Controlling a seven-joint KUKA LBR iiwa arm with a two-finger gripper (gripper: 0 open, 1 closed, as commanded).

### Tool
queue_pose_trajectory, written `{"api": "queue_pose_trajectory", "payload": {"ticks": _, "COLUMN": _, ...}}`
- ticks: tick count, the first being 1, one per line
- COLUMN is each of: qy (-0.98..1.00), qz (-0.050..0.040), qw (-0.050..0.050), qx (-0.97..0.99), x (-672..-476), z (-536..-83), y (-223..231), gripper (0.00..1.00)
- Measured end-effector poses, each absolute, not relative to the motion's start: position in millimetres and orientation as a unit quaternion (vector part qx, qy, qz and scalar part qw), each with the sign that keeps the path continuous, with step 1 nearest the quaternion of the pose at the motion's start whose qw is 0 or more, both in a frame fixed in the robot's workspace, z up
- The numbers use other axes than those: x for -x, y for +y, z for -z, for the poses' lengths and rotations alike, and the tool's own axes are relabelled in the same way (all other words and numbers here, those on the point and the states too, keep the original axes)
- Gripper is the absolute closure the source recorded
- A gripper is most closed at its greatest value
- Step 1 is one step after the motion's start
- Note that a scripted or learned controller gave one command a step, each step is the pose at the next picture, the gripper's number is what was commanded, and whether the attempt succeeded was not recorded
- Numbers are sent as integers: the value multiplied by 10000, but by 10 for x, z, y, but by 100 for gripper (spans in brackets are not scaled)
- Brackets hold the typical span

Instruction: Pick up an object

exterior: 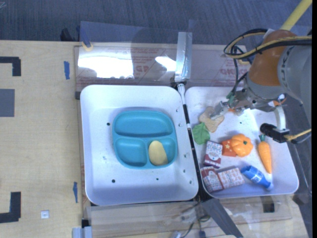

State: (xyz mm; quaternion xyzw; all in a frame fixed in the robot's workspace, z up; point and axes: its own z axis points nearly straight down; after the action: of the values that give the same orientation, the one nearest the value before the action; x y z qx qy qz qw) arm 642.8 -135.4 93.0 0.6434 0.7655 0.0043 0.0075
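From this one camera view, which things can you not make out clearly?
- Gripper: small and blurred in the camera view; its finger state and its contact with the tan piece are unclear.
- Printed packets and: labels too small to read.
- Green item: crumpled, identity unclear.
- Arm: cut off by the right edge.

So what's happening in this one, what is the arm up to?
A grey arm with an orange band reaches in from the right, its pincer low over the back of the right bin, right by a tan toy. Whether it has a grip cannot be told. Also in that bin lie a green piece, a small pumpkin, a carrot, two red-and-white packets and a blue bottle. The left bin holds a blue divided tray with a yellow toy in one compartment.
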Motion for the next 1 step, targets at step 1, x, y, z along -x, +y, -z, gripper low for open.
{"api": "queue_pose_trajectory", "payload": {"ticks": 1, "qy": 7696, "qz": 120, "qw": -67, "qx": -6384, "x": -6603, "z": -913, "y": -1256, "gripper": 0}}
